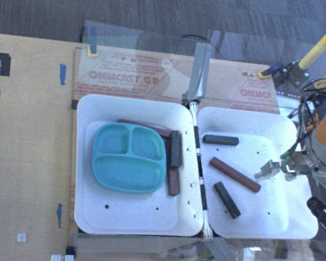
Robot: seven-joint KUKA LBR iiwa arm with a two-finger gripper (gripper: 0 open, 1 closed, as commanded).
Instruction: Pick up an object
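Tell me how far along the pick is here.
Nothing looks picked yet: the brown bar and two dark blocks lie flat in the right bin. The gripper hangs beside the brown bar's end. Grasping and lifting are left.

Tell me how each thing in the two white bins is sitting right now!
Teal plate: flat, face up, left bin, overlapping bars at its right edge.
Dark bar: flat, right bin, top.
Brown bar: flat, slanted, right bin, middle.
Black bar: flat, slanted, right bin, lower.
Gripper: above right bin, holding nothing.
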